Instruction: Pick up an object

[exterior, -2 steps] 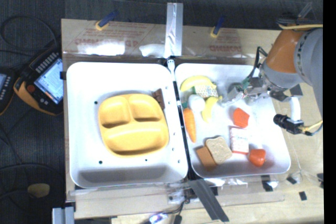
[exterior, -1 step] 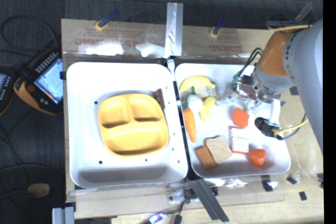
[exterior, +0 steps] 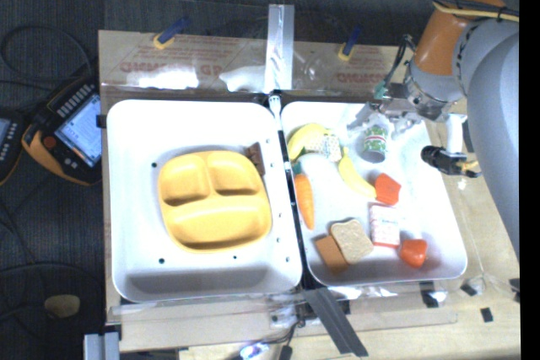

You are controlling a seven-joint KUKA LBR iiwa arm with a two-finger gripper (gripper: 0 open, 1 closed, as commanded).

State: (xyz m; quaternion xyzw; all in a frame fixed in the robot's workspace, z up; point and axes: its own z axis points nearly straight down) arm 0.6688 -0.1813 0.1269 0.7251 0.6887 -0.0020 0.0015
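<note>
My gripper (exterior: 381,115) hangs over the far part of the right bin (exterior: 439,206), its fingers pointing down toward a small green-and-white cup (exterior: 375,141) that stands upright directly beneath them. From this slanted view I cannot tell whether my jaws are apart or closed, nor whether they touch the cup. Left of the cup lie two bananas: a shorter one (exterior: 305,137) near the bin's dividing wall, and a longer one (exterior: 354,173) whose long axis runs diagonally from the far left toward the near right. A carrot (exterior: 305,201) lies lengthwise along the dividing wall, its long axis running far to near. A slice of bread (exterior: 350,239) and red pieces (exterior: 413,251) occupy the near end. The left bin (exterior: 135,265) holds a yellow divided tray (exterior: 214,198).
</note>
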